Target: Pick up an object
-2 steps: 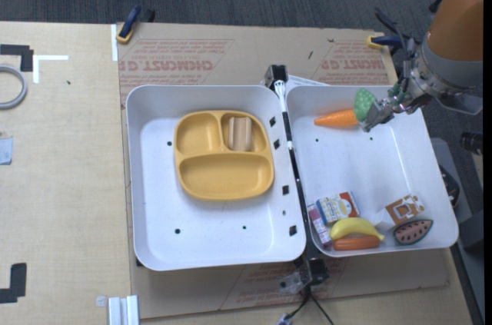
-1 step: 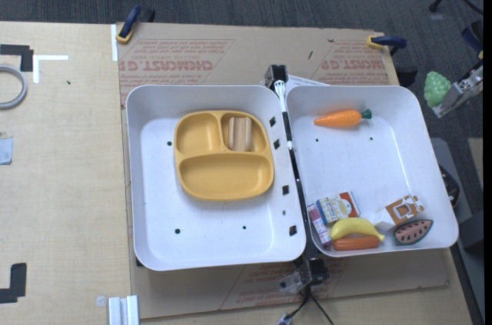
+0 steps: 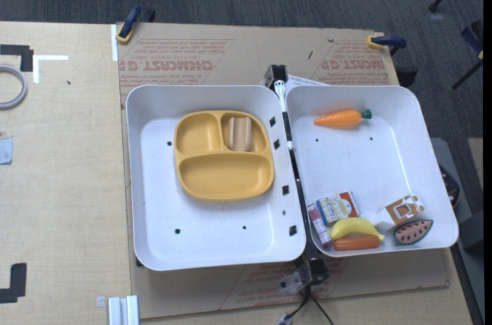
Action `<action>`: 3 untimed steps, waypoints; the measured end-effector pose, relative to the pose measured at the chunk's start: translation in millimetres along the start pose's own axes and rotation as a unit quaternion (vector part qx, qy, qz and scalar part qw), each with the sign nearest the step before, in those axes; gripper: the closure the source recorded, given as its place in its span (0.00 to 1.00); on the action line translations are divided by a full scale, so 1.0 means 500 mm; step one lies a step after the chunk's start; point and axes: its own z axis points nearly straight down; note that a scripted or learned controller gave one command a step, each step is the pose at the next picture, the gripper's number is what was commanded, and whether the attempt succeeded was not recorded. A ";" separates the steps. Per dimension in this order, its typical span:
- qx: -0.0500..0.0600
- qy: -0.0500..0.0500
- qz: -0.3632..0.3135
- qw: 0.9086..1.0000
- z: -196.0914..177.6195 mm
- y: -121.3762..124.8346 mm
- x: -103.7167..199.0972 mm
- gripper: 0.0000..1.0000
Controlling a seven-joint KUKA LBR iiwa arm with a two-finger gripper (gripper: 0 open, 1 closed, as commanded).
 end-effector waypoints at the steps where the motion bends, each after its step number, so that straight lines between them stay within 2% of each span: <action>1: -0.001 -0.002 -0.001 1.000 -0.019 0.002 -0.001 1.00; 3: -0.002 -0.005 -0.003 1.000 -0.056 0.008 -0.003 1.00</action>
